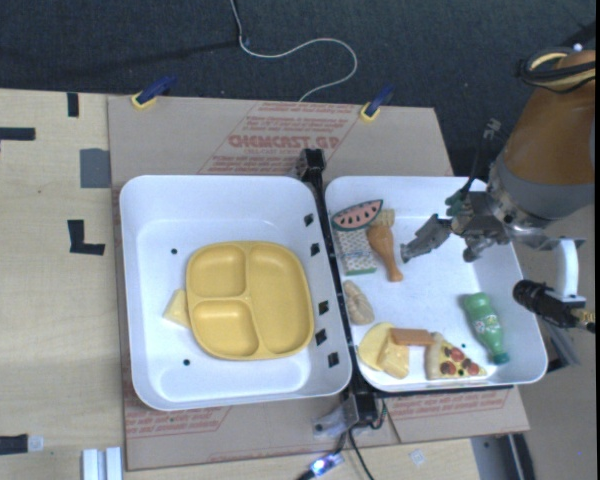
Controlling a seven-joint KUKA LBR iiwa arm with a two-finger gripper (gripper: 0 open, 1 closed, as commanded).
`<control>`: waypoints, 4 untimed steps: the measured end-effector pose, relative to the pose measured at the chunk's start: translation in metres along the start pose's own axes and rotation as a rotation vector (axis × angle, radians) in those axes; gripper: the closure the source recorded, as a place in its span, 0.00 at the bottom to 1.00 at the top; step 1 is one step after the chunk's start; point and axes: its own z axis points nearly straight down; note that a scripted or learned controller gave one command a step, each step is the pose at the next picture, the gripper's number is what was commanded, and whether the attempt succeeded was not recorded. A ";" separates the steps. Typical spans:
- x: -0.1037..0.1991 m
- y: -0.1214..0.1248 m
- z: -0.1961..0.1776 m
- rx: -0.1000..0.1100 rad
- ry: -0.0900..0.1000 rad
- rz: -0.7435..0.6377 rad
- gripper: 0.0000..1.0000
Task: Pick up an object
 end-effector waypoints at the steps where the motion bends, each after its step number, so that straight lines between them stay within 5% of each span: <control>1: 0.005 -0.009 0.058 0.005 0.001 0.001 0.00; 3: 0.005 -0.017 0.162 -0.012 -0.010 0.008 0.00; 4: 0.008 -0.019 0.152 -0.003 -0.004 0.004 1.00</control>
